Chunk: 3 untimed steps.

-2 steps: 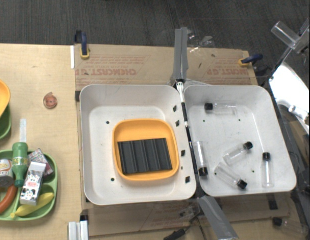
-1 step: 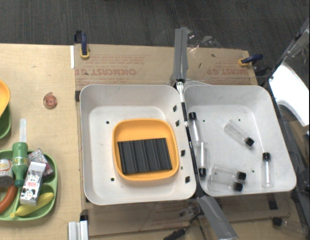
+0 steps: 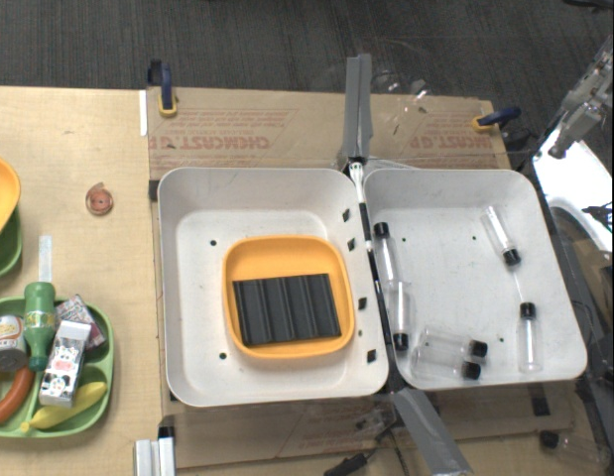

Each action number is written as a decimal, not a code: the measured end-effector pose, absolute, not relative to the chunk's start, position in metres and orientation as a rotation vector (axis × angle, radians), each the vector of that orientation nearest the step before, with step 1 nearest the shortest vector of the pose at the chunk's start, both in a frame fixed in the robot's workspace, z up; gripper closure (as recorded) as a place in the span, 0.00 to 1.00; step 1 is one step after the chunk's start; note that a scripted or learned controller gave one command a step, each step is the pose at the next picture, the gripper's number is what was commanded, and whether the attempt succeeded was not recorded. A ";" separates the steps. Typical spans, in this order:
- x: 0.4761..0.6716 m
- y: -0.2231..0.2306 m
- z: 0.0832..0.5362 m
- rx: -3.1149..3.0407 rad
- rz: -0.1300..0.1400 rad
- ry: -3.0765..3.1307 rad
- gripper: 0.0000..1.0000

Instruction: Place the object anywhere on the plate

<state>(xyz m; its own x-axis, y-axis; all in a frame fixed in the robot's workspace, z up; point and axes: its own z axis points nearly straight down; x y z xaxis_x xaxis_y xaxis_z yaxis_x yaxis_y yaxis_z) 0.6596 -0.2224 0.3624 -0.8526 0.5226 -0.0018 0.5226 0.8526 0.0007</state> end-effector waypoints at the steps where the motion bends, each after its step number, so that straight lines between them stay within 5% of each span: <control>1: 0.638 -0.222 0.342 0.371 0.001 3.117 0.00; 2: 0.634 -0.222 0.318 -0.169 0.001 3.133 0.00; 3: 0.659 -0.221 0.288 -0.378 0.000 3.113 0.00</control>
